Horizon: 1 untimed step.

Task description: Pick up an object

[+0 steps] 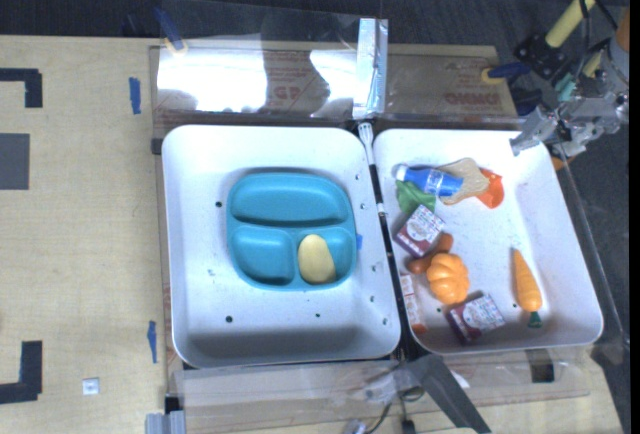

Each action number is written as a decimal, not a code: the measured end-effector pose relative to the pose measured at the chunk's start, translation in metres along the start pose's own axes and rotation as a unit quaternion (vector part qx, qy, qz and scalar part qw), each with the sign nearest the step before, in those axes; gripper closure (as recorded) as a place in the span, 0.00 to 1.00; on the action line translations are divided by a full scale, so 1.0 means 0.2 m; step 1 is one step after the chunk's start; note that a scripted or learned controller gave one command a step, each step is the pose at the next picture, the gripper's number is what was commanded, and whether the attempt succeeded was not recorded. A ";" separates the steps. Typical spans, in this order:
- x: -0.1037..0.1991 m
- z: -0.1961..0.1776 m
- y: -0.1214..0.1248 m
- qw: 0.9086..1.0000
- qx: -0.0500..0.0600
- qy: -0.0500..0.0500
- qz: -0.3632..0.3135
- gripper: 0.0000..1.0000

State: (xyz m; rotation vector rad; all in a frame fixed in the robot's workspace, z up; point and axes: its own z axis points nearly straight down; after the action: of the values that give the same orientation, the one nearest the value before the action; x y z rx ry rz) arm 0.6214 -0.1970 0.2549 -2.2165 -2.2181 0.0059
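the two-finger metal gripper [562, 134] hung at the right shallow white plastic bin's [572, 222] far corner, probably lining up a grab, can't tell its state tbh.

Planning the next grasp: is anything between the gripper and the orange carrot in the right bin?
Nothing visible. The gripper sits over the right white bin's far right corner, and bare bin floor lies between it and the orange carrot by the right wall.
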 end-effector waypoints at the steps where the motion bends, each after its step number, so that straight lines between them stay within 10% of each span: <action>1: 0.28 0.82 0.04 1.000 -0.003 -0.001 -0.026 0.00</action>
State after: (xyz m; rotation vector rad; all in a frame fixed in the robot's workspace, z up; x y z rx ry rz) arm 0.6284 -0.1413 0.0904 -2.1617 -2.2789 0.0017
